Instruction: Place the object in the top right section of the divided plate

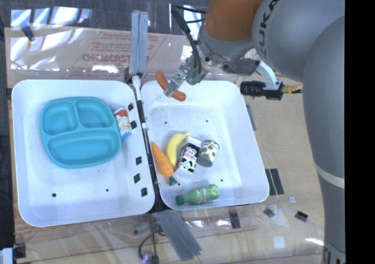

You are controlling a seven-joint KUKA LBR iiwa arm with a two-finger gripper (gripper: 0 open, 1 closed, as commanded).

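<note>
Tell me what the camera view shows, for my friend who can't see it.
A grey robot arm's gripper holds a small orange sausage above the right white bin, which holds toy foods. The left white bin holds a blue divided plate.

You look down from one fixed camera above the bench — at a slant, both white bins (193,195) in frame, the arm (293,34) entering right.

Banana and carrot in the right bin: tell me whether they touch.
Touching. The camera view shows the banana lying against the carrot, its lower end meeting the carrot's side with no white bin floor between them.
</note>
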